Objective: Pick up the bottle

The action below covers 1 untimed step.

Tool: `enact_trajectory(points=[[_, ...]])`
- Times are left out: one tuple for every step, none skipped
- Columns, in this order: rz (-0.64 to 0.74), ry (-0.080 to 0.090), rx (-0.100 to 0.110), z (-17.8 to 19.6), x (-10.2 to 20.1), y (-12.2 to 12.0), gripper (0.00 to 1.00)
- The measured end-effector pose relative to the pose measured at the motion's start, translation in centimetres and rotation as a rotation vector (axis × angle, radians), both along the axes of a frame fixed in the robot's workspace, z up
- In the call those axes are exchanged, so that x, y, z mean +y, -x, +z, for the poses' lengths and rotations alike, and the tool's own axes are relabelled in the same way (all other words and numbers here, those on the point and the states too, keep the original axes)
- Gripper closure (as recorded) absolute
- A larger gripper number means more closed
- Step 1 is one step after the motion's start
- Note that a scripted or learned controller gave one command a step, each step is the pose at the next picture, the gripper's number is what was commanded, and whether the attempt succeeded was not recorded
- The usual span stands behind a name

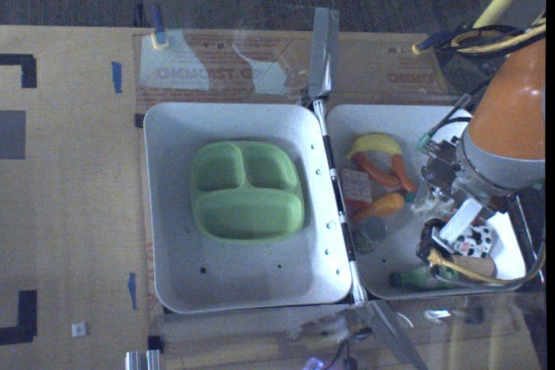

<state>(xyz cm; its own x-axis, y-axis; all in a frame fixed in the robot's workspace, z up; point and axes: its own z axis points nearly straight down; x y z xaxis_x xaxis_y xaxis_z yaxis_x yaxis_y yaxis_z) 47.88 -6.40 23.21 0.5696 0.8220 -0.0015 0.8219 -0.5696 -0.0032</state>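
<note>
A small green bottle (414,277) lies on its side by the front wall of the right bin (381,119). My gripper (431,193) hangs low over the middle of that bin, behind the bottle and apart from it, just right of the orange carrots (388,186). The arm's grey wrist and orange band cover the bin's right side. Nothing shows as held.
The right bin also holds a yellow banana (375,143), a small packet (355,185), a grey round piece (372,231) and a cow-patterned toy (477,241). In the left bin (173,152) rests a green divided plate (247,189). A metal divider separates the bins.
</note>
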Motion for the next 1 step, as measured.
enact_trajectory(points=[[0.000,0.000,0.000,0.00,-0.01,0.00,0.00]])
